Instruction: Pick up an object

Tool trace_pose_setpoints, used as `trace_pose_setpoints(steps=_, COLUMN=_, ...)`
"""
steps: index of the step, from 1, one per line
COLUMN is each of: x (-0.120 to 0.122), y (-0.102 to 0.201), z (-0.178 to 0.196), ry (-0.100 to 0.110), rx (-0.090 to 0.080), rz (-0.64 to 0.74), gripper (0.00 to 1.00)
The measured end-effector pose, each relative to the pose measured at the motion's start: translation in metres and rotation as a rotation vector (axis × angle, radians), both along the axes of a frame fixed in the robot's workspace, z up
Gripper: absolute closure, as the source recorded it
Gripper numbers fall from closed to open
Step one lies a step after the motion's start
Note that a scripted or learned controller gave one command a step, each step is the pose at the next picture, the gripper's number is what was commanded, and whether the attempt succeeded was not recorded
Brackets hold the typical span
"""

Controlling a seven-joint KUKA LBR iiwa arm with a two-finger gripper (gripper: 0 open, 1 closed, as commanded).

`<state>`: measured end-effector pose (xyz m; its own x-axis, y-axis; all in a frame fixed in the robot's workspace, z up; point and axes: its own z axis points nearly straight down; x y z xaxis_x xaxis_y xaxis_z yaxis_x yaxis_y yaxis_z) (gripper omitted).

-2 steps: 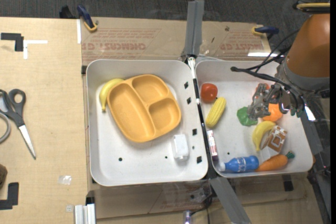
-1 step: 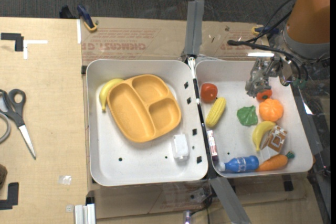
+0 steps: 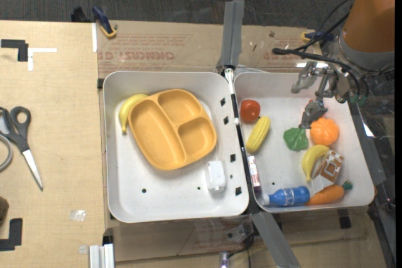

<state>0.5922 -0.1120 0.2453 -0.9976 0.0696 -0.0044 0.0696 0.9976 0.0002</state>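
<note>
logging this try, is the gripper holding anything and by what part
Nothing is held: the two-finger gripper hangs above the right white bin, close over the round orange toy fruit, with nothing between its fingers.

Orange-banded grey arm point(image 3: 375, 16), black cables, metal gripper point(image 3: 312, 115).

The gripper point(image 3: 314, 111) hangs over the right bin point(image 3: 276, 92), just at 10 o'clock from an orange pumpkin-like toy point(image 3: 325, 131). A green piece point(image 3: 295, 139) lies at 9 o'clock from this toy, and a yellow banana point(image 3: 312, 159) at 6 o'clock. A corn cob point(image 3: 257, 134) lies under a red tomato point(image 3: 250, 110). Along the bin's 6 o'clock side lie a blue bottle point(image 3: 287, 196) and a carrot point(image 3: 328, 194). The left bin point(image 3: 125, 198) holds a yellow divided plate point(image 3: 172, 128).
</note>
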Motion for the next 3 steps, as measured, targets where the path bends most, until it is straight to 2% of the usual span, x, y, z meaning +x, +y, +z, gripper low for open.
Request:
trace_pose_setpoints(steps=1, x=0.029, y=0.014, z=-0.152, ry=-0.002, rx=0.001, rz=-0.044, gripper=0.0)
trace_pose_setpoints(steps=2, x=0.005, y=0.007, z=-0.153, ry=0.002, rx=0.001, rz=-0.132, gripper=0.0)
trace_pose_setpoints(steps=3, x=-0.008, y=0.008, z=-0.153, ry=0.003, rx=0.001, rz=-0.29, gripper=0.0)
